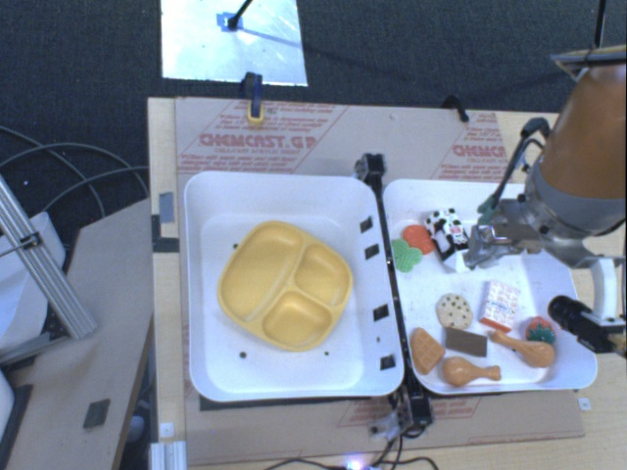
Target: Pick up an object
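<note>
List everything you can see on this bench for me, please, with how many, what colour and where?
Bins: two, white, side by side; left bin, right bin.
Divided tray: one, yellow, middle of the left bin.
Cow toy: one, black and white, top of the right bin.
Orange-red piece: one, beside the cow toy.
Green piece: one, near the right bin's left wall.
Cookie: one, tan and speckled, middle of the right bin.
Small box: one, white and red, right of the cookie.
Brown block: one, below the cookie.
Drumsticks: two, tan, bottom of the right bin.
Clamp: one, blue and yellow, bench's far edge.
Gripper: one, metal, over the right bin.
Arm: one, grey with orange band.
</note>
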Robot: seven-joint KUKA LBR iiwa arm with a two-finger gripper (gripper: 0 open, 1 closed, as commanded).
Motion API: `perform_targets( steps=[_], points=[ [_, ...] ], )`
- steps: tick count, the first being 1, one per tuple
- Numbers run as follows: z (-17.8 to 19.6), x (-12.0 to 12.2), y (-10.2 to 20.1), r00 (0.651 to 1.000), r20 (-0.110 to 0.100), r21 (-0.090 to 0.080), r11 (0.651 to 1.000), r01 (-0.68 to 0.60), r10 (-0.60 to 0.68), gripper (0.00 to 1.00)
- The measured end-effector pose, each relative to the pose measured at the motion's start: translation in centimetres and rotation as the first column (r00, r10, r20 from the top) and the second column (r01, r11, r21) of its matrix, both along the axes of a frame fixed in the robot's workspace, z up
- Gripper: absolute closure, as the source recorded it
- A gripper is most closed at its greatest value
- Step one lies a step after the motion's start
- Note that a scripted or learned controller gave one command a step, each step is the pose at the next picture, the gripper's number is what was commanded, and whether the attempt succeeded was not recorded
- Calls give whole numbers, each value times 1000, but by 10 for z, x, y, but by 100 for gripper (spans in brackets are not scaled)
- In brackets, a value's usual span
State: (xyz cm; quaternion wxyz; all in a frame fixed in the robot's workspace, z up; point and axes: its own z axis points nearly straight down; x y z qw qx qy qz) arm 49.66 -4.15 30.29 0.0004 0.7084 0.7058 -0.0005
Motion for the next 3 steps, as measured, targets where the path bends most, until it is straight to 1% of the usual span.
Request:
perform_targets(
  steps=[1,2,3],
  points=[
    [-7,-10,57,1000,2,2,1000,-10,10,100],
    [-51,-6,8,1000,-2,0,1000,0,0,100],
    [10,-9,70,1000,9,4,1000,-15,15,100]
  ],
)
